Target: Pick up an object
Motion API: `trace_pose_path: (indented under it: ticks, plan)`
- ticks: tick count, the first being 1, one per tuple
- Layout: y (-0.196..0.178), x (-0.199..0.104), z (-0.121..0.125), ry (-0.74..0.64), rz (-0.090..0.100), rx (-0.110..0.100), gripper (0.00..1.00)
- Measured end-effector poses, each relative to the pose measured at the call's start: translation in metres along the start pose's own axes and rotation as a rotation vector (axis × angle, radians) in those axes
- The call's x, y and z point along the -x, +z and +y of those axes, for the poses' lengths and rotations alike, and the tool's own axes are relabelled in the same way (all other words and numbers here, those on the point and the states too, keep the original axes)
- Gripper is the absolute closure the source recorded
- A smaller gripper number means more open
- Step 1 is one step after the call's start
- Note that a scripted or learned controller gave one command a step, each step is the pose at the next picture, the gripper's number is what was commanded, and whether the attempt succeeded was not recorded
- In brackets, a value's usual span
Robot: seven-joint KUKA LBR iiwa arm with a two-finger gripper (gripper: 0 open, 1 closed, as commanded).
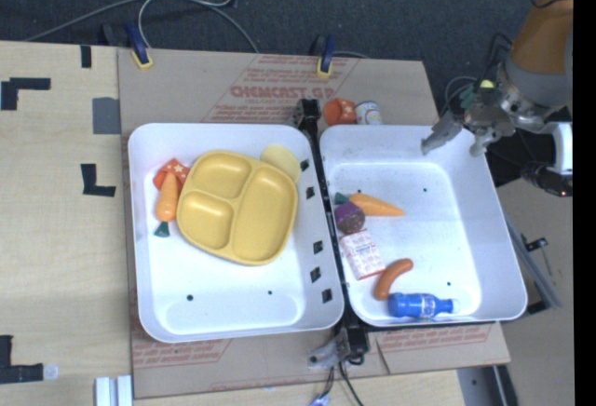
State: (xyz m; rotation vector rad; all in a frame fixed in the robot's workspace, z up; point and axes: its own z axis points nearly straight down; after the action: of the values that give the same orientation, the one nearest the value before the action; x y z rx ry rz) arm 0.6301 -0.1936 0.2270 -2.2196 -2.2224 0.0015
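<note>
My gripper [458,136] hangs over the far right corner of the right bin [484,209], its two fingers spread apart with nothing between them. Lower in that bin lie an orange carrot [374,205], a purple ball-like toy [351,219], a pink-and-white packet [361,254], an orange-red sausage [392,278] and a blue bottle [419,305]. All of them sit toward the bin's left and near side, well apart from the gripper.
The left bin [223,311] holds a yellow divided plate [237,206], a carrot [167,199] and a red toy [171,173] at its left, and a pale yellow piece [278,157] behind the plate. A small can [368,113] and an orange thing [338,111] lie behind the bins.
</note>
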Motion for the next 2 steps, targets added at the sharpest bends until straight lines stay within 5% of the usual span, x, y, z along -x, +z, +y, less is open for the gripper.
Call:
trace_pose_path:
  ticks: [1,2]
  plan:
    - [0.095,-0.053,-0.054,0.0,0.002,-0.004,0.0]
    - [0.141,-0.1,-0.025,-0.001,-0.001,0.005,0.0]
